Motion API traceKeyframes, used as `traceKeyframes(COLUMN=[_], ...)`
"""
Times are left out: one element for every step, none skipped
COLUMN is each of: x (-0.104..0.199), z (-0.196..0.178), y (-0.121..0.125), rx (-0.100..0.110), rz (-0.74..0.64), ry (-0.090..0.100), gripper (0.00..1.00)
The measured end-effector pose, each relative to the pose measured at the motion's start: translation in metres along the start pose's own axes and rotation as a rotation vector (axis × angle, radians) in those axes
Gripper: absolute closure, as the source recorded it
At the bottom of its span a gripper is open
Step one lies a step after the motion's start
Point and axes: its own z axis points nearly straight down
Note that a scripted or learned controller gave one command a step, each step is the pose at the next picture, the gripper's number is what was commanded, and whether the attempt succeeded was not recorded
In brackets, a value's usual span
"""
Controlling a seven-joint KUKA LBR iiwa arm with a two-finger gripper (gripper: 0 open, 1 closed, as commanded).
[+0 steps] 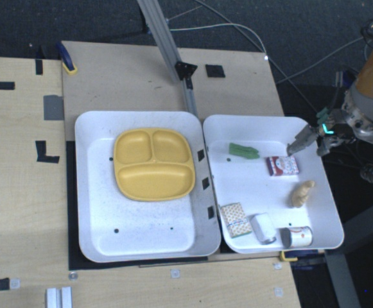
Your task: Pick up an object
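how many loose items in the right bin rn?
6: green piece upper middle, red-and-white packet right, tan lump below it, checkered packet, grey cylinder and red-and-white can along the near edge.

Wooden bench [19, 191] bears two white bins: left [90, 191]; right [253, 127], side by side.

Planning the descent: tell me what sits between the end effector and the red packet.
Nothing visible. The end effector hangs at the right bin's upper right rim, with bare white floor between it and the red packet just below-left.
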Motion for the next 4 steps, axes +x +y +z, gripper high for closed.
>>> traceKeyframes(x=[0.0,-0.006,-0.013,-0.023], z=[-0.001,0.053,0.112,0.164], y=[0.0,0.008,0.013,0.011], rx=[-0.002,0.003,0.002,0.003], rz=[0.0,0.0,0.001,0.001], ry=[-0.001,0.0,0.0,0.0], gripper=[0.0,0.0,0.0,0.0])
